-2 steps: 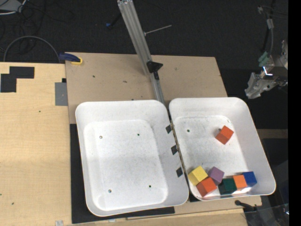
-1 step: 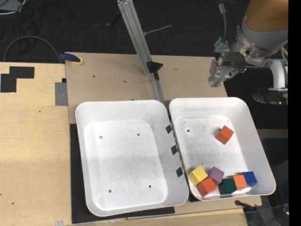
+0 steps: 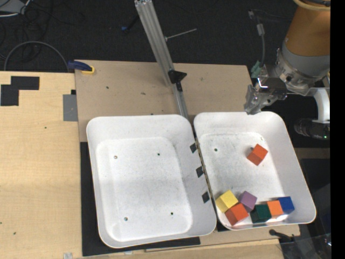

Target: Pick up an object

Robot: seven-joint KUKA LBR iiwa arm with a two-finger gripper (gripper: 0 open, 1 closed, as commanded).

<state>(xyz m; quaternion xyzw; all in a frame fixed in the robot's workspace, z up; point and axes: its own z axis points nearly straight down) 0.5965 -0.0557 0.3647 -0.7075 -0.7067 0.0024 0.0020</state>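
Left bin [image 3: 102, 128]: bare. Right bin [image 3: 285, 128]: a lone orange block [image 3: 257, 154] mid-floor, a huddle of coloured blocks [image 3: 253, 205] at the near edge. You'd judge them light, rigid, flat-faced; pinch the orange one across opposite sides. Gripper [image 3: 254, 108] above the far rim; grip state unreadable.

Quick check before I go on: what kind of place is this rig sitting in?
Most likely a robotics lab bench. Two shallow white bins sit side by side on a board, small coloured blocks lie in the right one, and loose cables trail across the dark floor behind.
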